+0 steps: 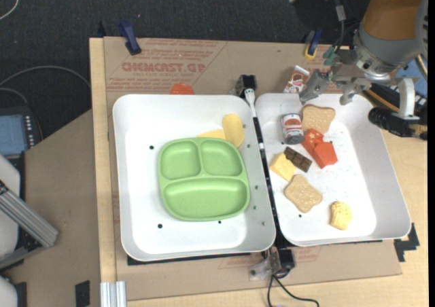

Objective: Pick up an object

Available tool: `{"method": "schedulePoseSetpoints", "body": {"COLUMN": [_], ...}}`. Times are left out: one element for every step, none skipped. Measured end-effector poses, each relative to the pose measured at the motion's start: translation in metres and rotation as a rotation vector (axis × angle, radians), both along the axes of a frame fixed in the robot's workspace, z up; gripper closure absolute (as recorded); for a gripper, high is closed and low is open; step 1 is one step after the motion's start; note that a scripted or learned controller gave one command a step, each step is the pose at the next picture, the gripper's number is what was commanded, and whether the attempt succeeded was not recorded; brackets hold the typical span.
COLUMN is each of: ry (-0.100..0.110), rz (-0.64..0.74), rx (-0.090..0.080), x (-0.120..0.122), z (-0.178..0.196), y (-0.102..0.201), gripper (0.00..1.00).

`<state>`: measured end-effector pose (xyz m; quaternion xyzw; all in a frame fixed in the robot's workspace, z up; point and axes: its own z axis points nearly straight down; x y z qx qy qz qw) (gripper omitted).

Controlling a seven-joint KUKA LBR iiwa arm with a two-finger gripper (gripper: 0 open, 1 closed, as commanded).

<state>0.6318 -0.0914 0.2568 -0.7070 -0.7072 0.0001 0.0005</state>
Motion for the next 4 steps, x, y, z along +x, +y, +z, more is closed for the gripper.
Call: {"method": "schedulePoseSetpoints", "body": {"ry": [0.009, 0.000, -0.007, -0.006], "rz": [-0.008, -0.003, -0.002, 0.006], "rx": [-0.001, 0.002, -0.002, 0.002], "x": [-0.034, -0.045, -0.044, -0.085], "z": [-0.094, -0.175, -0.160, -0.067], "y": [-0.076, -0.054, -0.056, 0.021], "gripper": [0.00, 0.00, 1.00, 1.00]}}
